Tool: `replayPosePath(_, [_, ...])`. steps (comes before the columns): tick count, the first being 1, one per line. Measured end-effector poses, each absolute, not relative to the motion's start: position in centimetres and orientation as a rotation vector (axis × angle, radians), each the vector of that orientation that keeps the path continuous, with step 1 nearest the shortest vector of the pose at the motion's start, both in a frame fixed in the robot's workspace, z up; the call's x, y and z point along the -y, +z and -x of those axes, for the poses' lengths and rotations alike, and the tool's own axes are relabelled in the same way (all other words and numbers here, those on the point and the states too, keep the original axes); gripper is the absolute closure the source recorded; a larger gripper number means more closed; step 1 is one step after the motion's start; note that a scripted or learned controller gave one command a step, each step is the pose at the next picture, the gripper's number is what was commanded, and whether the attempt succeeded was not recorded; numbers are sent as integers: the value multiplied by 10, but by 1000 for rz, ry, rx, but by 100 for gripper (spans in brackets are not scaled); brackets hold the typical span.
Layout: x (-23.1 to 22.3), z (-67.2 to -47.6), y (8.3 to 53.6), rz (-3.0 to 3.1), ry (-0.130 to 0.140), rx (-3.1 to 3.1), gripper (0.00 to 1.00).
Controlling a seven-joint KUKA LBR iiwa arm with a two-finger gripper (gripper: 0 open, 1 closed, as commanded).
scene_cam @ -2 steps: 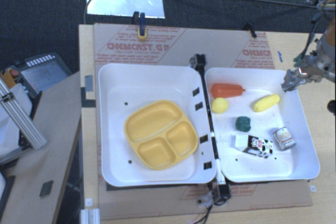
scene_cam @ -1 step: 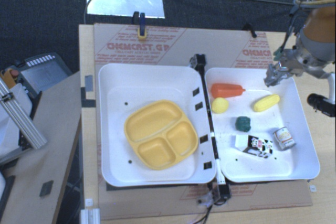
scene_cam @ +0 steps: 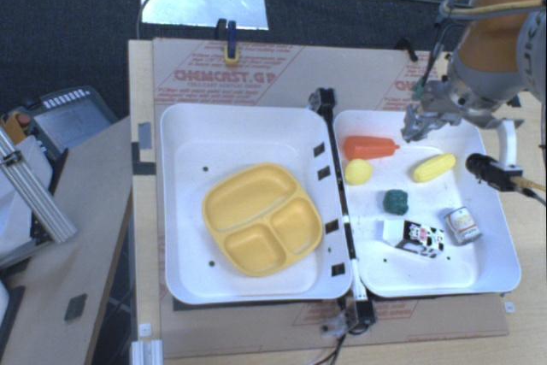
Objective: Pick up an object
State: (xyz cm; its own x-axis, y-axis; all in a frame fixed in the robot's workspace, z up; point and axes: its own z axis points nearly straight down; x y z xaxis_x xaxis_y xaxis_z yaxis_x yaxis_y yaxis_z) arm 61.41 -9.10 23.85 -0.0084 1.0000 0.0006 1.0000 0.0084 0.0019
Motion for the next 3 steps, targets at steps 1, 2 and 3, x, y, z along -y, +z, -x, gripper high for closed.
replayPosePath(1, [34,-620,227,-2211,3,-2233,100])
replayPosePath(2, [-30,-626,229,-2209,5,-2233,100])
replayPosePath(3, [-86,-642,236,-2210,8,-2232,100])
